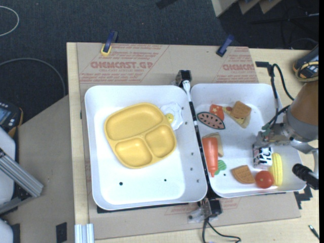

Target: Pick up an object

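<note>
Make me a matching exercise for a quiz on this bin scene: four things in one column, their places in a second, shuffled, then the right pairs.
Things:
1. yellow divided plate
2. carrot
3. tomato
4. fried egg

Places:
A. right bin, near corner, beside the corn
B. left bin, at the plate's far right edge
C. middle of the left bin
D. right bin, along its left wall

Pairs: 1-C, 2-D, 3-A, 4-B

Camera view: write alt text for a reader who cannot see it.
A grey arm reaches from the right over the right bin, its gripper by a black-and-white toy among toy foods: carrot, tomato, corn, bread. The left bin holds a yellow divided plate and a fried egg.
</note>
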Robot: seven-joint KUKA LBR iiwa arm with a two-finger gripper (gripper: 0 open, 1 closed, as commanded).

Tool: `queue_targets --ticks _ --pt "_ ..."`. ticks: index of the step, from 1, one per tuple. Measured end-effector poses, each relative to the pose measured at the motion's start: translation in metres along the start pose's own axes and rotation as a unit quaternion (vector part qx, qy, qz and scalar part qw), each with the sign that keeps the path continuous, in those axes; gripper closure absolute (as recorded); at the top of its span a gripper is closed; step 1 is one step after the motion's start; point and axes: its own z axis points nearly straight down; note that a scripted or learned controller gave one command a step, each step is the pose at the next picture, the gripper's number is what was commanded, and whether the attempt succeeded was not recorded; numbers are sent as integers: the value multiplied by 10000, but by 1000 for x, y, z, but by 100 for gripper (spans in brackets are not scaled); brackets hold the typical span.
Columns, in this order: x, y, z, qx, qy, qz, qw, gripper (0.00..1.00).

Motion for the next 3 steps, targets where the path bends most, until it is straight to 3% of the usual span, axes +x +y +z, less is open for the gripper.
queue_targets --ticks 1,2,3 --pt "-8 4 -62 121 86 -21 9999 100" --pt "-10 7 -112 118 84 -27 9999 100" --pt "38 42 -102 138 105 -53 9998 100"
